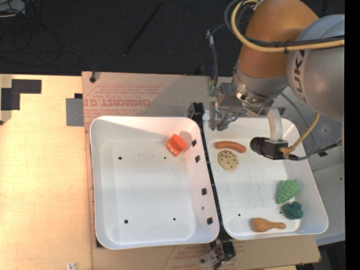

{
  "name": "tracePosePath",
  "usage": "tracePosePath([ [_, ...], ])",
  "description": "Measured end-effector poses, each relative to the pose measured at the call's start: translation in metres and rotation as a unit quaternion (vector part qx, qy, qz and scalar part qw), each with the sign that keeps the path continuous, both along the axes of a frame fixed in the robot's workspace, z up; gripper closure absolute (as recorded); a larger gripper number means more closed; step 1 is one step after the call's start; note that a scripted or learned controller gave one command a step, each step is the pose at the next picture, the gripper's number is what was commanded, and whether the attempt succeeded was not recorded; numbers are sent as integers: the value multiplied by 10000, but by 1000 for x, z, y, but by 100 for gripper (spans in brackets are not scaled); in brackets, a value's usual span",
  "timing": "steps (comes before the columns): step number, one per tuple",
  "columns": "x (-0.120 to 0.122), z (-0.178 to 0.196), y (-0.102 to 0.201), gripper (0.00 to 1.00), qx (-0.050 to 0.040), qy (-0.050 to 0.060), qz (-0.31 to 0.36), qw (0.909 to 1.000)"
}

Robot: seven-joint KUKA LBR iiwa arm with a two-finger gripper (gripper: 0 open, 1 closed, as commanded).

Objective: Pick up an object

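My gripper (pixel 220 122) hangs above the far left corner of the right bin (pixel 247 198), its fingers pointing down with nothing visible between them. Just below it lie a sausage (pixel 230 146) and a round speckled cookie (pixel 228 160). Farther to the front right are a light green bunch of grapes (pixel 287 190), a dark green broccoli piece (pixel 293 210) and a tan chicken drumstick (pixel 266 224). An orange block (pixel 176 144) sits in the left bin (pixel 112 207) near its far right side.
A row of black clips (pixel 203 191) runs along the seam between the two bins. Brown cardboard (pixel 129 97) lies under the bins, with pale wooden bench (pixel 39 179) to the left.
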State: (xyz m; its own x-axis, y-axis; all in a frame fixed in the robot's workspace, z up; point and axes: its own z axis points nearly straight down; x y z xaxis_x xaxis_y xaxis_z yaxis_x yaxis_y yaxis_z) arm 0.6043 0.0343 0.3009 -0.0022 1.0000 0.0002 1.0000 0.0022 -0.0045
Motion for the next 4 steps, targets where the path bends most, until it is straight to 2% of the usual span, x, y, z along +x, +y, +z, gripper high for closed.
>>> tracePosePath([
  [1, 27, 0, 19, 100, -3, -16, -2, 10000],
  [2, -4, -8, 10, 100, -7, 6, -26, 10000],
  [3, -44, -31, 68, 100, 4, 20, 13, 10000],
  [4, -55, 144, 160, 100, 38, -90, 39, 9999],
])
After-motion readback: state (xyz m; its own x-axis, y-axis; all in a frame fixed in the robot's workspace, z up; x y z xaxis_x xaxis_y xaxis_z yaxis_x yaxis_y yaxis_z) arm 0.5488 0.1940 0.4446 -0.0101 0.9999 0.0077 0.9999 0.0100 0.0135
